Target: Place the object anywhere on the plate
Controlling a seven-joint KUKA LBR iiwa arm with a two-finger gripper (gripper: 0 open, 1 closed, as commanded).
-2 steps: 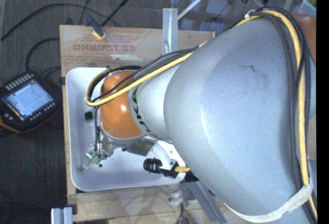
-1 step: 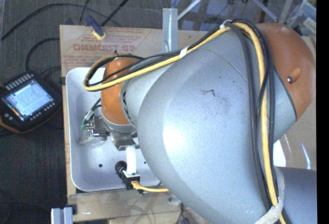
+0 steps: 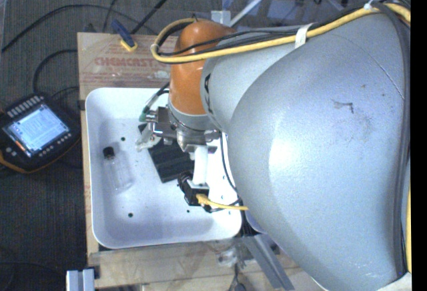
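The grey arm (image 3: 320,143) is filling the right of the camera view, its orange band (image 3: 193,66) sitting above the wrist and a yellow cable (image 3: 267,39) running along its casing. It is leaning over the left white bin (image 3: 100,216), which is resting on the bench (image 3: 120,63). The arm's bulk is hiding the second bin and any plate that may be lying there. The jaws (image 3: 170,149) are hanging low over the bin's middle among dark fittings and wiring, and how they are standing cannot be told from here; nothing is visibly sitting between them.

The likely object, a small clear bottle (image 3: 117,166) with a dark cap, is lying on its side on the bin floor, left of the jaws and apart from them. A handheld control pendant (image 3: 37,129) is sitting on the floor off the bench's left edge.

Judging from this, the risks are plain: a clear, rounded bottle lying flat is prone to rolling away or slipping out under a closing grip, and the jaws are appearing offset from it, so a descent here would be closing on nothing. With the plate hidden, a carry across would also be risking a drop short of it
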